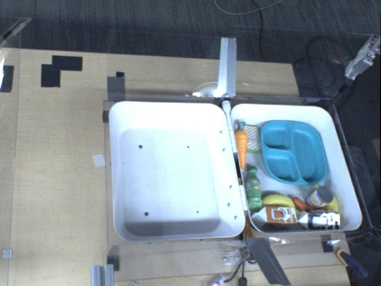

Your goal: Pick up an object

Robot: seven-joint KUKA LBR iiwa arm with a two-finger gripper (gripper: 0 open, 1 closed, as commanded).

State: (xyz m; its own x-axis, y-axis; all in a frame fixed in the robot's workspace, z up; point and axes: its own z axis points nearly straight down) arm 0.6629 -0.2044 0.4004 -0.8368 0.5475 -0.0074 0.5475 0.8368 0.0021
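Two shallow white bins sit side by side on a pale wooden bench. The left bin shows its bare white floor, dotted with a few small dark holes. The right bin carries all the objects. A turquoise divided tray lies toward its far right corner. Along the bin's left wall, an orange carrot rests lengthwise, partly over a small patterned packet, and a green bottle lies just nearer the front. Crowded along the front edge are a yellow banana, a brown carton touching it, a dark bottle with a white label in the front right corner, and a small grey-topped can beside something yellow too hidden to name. At the upper right, beyond the bench's far right corner, a pale grey piece of the arm hangs well apart from the bins; whether its tool is apart or together cannot be told.
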